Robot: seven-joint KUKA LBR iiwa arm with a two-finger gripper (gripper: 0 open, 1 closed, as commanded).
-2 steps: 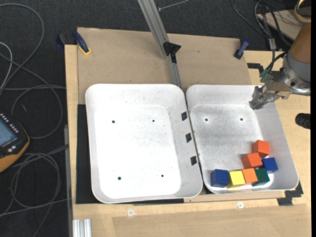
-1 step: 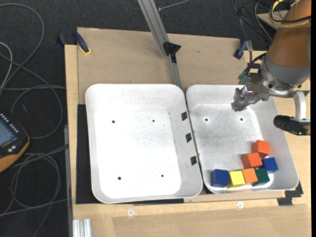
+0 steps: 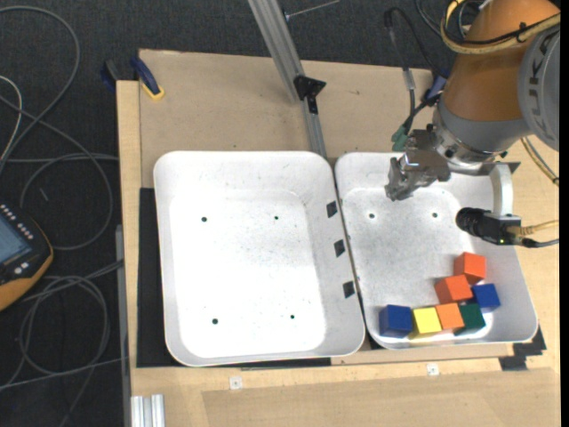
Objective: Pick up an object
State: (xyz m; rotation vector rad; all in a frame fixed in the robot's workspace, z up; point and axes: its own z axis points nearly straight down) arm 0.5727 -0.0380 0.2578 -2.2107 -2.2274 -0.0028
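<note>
The arm reaches in from the right, and its gripper (image 3: 402, 185) hangs over the far part of the right bin (image 3: 382, 229), above bare white floor; how far the claw is open cannot be told from this angle, and nothing shows in it. The blocks lie clustered in that bin's near right corner: a blue block (image 3: 396, 318), a yellow block (image 3: 427, 320), three orange blocks (image 3: 457, 287), a green block (image 3: 474, 322) and a small dark blue one. The left bin (image 3: 244, 256) sits just beside it.
</note>
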